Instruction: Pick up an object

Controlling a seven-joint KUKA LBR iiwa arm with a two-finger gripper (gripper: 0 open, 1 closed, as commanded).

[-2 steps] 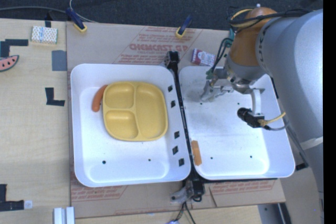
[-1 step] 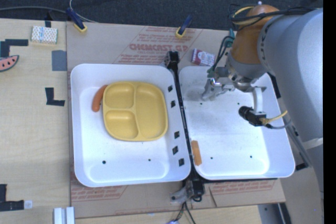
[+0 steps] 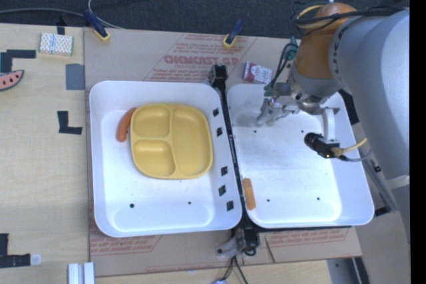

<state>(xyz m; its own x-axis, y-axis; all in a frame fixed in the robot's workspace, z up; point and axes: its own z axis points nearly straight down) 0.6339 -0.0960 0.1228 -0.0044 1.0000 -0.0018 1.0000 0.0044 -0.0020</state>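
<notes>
A yellow divided plate (image 3: 171, 140) lies in the left bin (image 3: 113, 209). An orange sausage-shaped toy (image 3: 124, 124) rests against the plate's left edge. A small orange piece (image 3: 248, 193) lies at the left wall of the right bin (image 3: 346, 209). My gripper (image 3: 269, 114) hangs over the upper part of the right bin, fingers pointing down-left, with nothing seen between them. The grey arm with its orange band (image 3: 319, 43) reaches in from the right.
A small red-and-white packet (image 3: 256, 72) lies on the cardboard behind the right bin. Yellow-and-blue clamps (image 3: 233, 34) hold the cardboard's back edge. A black cable with a yellow wire (image 3: 326, 145) hangs from the wrist over the right bin.
</notes>
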